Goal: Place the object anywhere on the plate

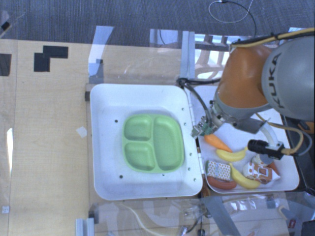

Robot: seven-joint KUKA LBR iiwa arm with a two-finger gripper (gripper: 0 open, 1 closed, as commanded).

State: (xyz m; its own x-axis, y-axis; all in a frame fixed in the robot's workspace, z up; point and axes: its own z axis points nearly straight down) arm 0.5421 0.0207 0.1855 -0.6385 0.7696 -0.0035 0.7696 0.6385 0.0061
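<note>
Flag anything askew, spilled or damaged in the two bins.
Nothing stands out. The green plate lies flat in the left bin; the carrot, bananas and other toy food sit loosely clustered in the right bin.

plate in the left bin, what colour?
Light green, with three compartments. The plate shows best in the camera view, lying in the left white bin.

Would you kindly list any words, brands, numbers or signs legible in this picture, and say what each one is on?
"KUKA", sideways and partly cut off, on the grey arm.
Print on the small carton in the right bin: too blurred to read.
Pattern on the checkered packet: no legible text.
Black shapes on the bench: marks, not letters.
</note>
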